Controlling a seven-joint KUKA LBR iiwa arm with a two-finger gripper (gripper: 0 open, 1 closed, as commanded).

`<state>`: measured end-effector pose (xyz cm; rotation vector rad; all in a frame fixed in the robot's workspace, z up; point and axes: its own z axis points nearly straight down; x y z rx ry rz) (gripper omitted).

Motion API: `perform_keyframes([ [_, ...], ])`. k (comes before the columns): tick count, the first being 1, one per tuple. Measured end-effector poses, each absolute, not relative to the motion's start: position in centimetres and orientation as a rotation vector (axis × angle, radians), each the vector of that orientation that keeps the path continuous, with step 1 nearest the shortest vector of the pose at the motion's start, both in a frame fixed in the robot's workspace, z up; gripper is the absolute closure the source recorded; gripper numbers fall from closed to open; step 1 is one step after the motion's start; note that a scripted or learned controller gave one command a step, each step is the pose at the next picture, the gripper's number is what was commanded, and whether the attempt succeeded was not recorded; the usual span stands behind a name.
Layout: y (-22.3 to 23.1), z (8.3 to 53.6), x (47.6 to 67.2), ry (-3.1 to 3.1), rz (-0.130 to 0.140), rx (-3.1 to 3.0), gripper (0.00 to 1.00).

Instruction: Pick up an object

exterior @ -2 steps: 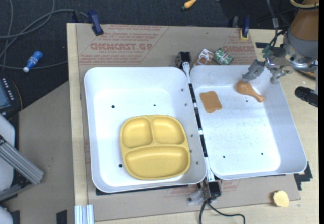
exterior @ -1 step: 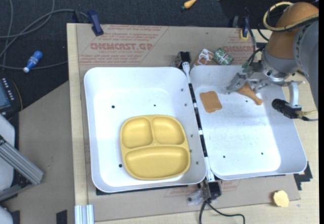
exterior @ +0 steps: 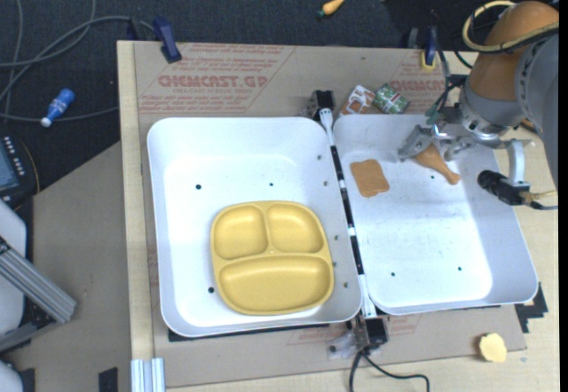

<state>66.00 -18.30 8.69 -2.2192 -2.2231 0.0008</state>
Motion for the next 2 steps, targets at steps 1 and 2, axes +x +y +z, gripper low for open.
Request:
perform_keyframes([
  [1,-18.3,9.8,66.1,-2.226,-0.002,-2.220,1.00],
  [2,-9.1,14.3,66.9,-2.234,-0.009,-2.214,1.00],
])
